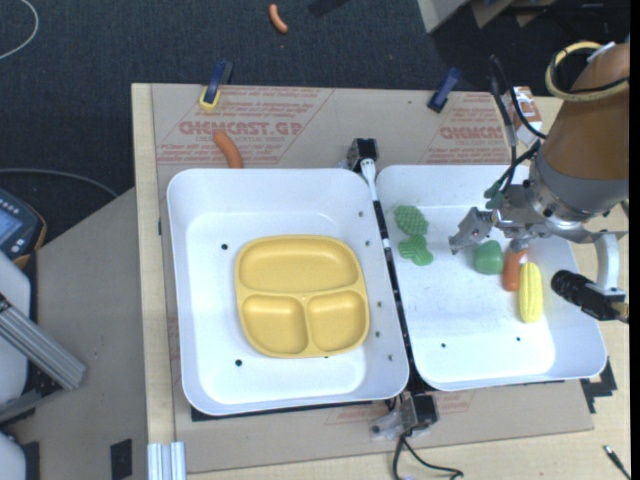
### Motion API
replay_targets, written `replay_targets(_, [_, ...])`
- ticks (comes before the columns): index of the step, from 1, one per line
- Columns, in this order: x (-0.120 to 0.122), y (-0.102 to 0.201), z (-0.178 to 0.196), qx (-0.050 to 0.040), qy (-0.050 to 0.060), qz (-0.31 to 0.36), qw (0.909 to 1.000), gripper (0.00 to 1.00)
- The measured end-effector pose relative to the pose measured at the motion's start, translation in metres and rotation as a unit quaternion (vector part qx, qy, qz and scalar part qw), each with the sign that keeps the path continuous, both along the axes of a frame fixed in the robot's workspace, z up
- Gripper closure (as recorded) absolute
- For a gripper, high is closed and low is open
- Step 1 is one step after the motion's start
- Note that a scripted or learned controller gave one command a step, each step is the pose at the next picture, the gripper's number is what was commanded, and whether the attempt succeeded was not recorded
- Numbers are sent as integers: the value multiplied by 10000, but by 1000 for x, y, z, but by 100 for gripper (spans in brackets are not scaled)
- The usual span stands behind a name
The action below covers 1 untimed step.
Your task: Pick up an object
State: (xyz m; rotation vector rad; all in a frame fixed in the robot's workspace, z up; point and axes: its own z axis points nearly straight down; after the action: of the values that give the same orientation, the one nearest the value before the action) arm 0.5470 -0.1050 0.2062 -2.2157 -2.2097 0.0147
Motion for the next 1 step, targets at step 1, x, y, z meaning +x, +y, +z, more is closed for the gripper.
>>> replay_targets(1, [3,0,7,-9,-72,14,10000,0])
